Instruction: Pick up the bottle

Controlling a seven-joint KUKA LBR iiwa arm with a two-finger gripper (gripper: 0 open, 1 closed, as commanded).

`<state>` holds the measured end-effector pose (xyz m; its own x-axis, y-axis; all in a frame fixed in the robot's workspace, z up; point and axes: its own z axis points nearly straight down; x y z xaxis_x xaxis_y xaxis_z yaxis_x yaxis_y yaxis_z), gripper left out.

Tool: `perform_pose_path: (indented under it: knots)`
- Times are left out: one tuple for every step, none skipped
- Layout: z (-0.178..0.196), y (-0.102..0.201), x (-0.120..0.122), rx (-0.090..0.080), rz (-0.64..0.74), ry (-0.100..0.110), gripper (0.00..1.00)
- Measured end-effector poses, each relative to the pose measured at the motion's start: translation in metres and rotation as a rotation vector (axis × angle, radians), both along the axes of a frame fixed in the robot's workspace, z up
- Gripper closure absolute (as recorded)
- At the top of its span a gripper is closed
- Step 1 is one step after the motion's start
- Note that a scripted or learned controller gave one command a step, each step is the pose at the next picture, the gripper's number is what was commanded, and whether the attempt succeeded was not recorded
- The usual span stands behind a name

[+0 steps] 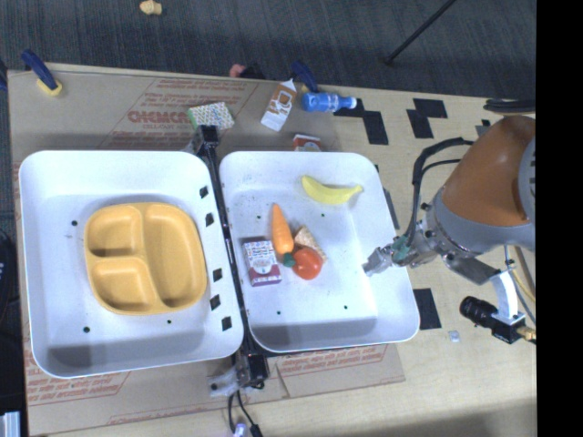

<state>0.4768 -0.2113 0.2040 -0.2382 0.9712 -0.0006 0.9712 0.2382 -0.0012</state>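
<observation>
A small blue bottle [323, 102] lies on its side on the cardboard behind the right bin [392, 312], outside both bins. My gripper [379, 260] hangs over the right bin's right rim, far in front of the bottle and to its right. Nothing shows held in it. The grey arm with its orange band [487, 185] reaches in from the right.
In the right bin lie a banana [330, 189], a carrot [281, 229], a tomato [308, 263] and a small red carton [261, 261]. The left bin [41, 198] holds a yellow divided plate [146, 255]. Small packets [279, 106] lie on the cardboard near the bottle.
</observation>
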Motion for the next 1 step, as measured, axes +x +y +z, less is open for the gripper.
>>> perform_pose_path:
  knots:
    - [0.0347, 0.0001, -0.0001, 0.000, -0.405, 0.001, 1.00]
